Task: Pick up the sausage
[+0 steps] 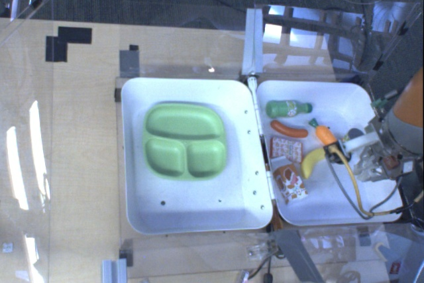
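Pale wood worktop [66, 162] runs under me, with dark carpet beyond its far edge and two black tape marks [66, 42] near its far left corner. Two shallow white bins sit side by side on it. In the left bin [142, 209] lies a green divided tray [185, 140], one long compartment on its far side and two smaller ones on its near side.

My arm [407, 117] comes in from the right edge, the grey body and orange band just inside the frame, and the wrist reaches down over the right part of the right bin [344, 97]. My jaws [371, 156] hang low above the bin floor beside a yellow cable [350, 183] that loops across the near right corner; whether they are spread or pressed together I cannot tell, as the shapes blur together there. Nothing shows between them.

The sausage [289, 130] lies on the bin floor in the left half of the right bin, lengthwise across it, well apart from my jaws. Just beyond it lies a green bottle [288, 108] on its side. A carrot [324, 134] rests to the sausage's right, a banana [313, 161] nearer the front, and two printed packets [286, 149] [291, 183] sit along the left wall. Their lettering is too small to read, as is the bottle's label.
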Tool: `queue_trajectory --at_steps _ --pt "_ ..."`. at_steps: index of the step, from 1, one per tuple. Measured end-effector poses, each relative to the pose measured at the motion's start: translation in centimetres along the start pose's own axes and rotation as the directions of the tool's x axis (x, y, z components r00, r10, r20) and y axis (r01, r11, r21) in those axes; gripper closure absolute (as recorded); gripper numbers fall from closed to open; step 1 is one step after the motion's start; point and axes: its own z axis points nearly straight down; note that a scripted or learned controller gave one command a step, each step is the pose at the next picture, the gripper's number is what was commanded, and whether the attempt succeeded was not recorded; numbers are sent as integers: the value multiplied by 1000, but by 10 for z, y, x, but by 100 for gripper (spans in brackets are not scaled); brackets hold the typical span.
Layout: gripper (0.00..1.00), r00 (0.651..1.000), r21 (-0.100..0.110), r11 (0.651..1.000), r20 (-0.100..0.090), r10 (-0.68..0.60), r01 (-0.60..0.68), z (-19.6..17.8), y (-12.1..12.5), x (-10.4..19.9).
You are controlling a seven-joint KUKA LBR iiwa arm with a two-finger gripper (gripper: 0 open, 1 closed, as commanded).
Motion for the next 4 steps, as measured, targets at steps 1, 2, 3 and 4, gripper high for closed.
queue_trajectory --at_steps 1,2,3,4 --pt "100 1000 -1 1000 -1 2 -2 -1 29 10" --pt "100 1000 0 1000 -1 4 -4 40 -7 1" --pt "100 962 -2 962 -2 -275 275 45 12 54" --pt "100 997 -1 997 -1 -76 76 18 37 -4"
